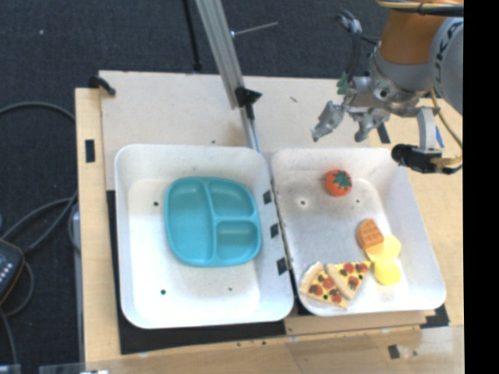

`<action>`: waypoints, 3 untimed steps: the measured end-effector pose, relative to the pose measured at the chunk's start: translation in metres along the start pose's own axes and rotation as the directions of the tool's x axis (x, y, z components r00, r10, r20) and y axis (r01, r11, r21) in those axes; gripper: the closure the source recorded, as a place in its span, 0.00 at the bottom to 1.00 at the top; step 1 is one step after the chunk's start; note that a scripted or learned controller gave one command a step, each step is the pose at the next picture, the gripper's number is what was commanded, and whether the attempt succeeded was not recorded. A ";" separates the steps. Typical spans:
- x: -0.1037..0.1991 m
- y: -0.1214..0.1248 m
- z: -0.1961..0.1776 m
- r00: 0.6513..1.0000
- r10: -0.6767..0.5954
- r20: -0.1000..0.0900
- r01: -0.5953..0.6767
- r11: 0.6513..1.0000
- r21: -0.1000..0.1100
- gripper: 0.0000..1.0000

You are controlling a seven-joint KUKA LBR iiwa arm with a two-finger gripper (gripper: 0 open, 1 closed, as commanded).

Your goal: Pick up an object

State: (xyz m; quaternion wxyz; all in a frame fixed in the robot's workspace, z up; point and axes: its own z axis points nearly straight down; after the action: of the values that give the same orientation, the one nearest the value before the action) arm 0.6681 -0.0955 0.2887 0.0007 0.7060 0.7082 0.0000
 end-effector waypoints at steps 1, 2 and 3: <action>0.000 0.000 0.000 1.000 0.000 0.001 0.000 1.000 0.000 0.00; 0.006 0.005 0.056 1.000 0.000 0.001 0.000 1.000 0.005 0.00; -0.001 0.003 0.117 1.000 0.003 0.001 -0.003 1.000 0.006 0.00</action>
State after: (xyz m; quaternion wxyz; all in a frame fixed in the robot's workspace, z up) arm 0.6708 -0.0970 0.1713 -0.0010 0.7072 0.7070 -0.0025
